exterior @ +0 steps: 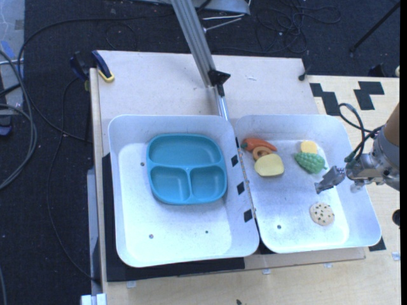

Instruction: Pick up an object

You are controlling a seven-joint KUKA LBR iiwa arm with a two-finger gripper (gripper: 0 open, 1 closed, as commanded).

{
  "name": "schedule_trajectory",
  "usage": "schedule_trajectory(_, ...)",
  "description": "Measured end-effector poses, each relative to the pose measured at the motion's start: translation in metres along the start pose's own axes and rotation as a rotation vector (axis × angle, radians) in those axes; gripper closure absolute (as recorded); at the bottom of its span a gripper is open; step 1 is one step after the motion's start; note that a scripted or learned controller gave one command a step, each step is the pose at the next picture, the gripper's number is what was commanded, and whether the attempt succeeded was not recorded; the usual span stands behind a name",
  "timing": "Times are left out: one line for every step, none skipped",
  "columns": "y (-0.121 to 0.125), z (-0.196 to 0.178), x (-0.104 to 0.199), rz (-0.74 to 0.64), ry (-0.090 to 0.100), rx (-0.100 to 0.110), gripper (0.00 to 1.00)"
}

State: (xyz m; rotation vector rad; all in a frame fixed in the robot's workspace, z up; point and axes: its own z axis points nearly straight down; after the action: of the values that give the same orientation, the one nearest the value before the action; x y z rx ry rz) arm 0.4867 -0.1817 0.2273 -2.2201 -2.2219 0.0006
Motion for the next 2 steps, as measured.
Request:
schedule_trajectory(-0.003,0.063,0.001,0.002,0.002,0.004,0.0)
schedule_trajectory(-0.009,0.118,-0.007,0.003,0.001,0.004,0.0)
